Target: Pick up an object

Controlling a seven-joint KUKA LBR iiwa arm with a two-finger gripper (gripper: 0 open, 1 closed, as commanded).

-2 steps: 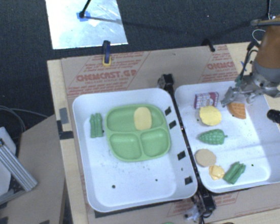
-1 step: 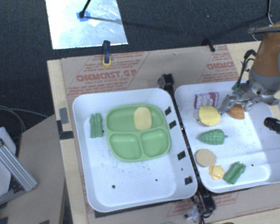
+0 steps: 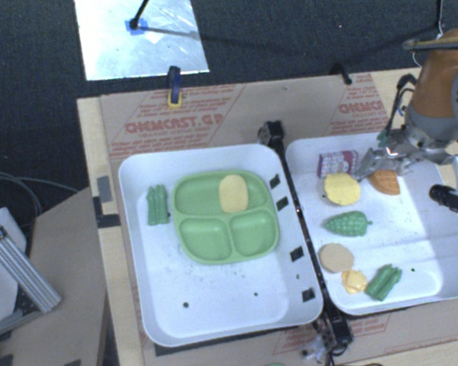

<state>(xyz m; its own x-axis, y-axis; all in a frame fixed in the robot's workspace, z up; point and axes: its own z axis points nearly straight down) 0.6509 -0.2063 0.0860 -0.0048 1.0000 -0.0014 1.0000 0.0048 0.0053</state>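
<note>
**Gripper low in the right bin, beside the orange piece**

From the overhead camera you see the arm reaching in from the right, with the gripper down over the far part of the right bin. You cannot tell how far its fingers are spread, and nothing shows clearly between them. It sits just beside an orange food piece and near a yellow round piece; whether it touches either is unclear.

In that same bin you also have a small pink-and-white box, a green bumpy piece, a tan round piece, a small yellow piece and a green bean-like piece.

In the left bin you have a green divided plate with a pale yellow piece in its far compartment, and a green pod lying just left of the plate.
</note>
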